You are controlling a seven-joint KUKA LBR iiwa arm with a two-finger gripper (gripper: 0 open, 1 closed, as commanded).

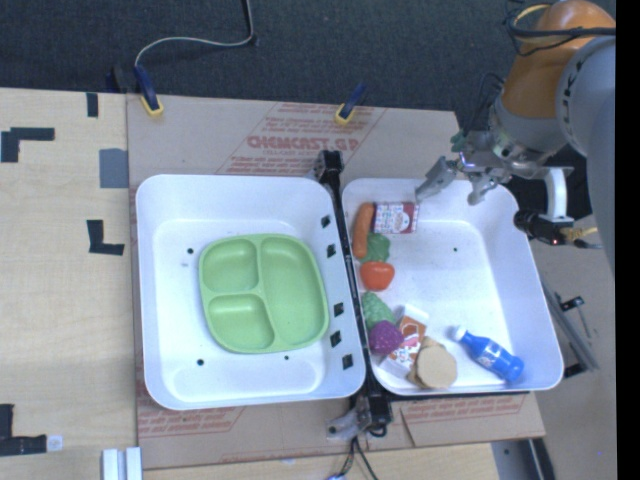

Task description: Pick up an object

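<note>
toys [395,298] lie in the right bin [520,268]; gripper [458,181] hovers above its far rim, fingers spread, holding nothing.

Showing a white bin [150,268] at left, holding a green three-compartment plate [265,293] lying flat near its middle. Sitting on a printed cardboard sheet [290,138] spread over a pale wooden bench [60,318]. Pinning the sheet's far edge: two yellow-and-blue clamps [150,98], well apart. Trailing across the dark floor [400,28] beyond: a thin white cable [200,40]. Marking the bench at left: black tape pieces [25,143].
</note>
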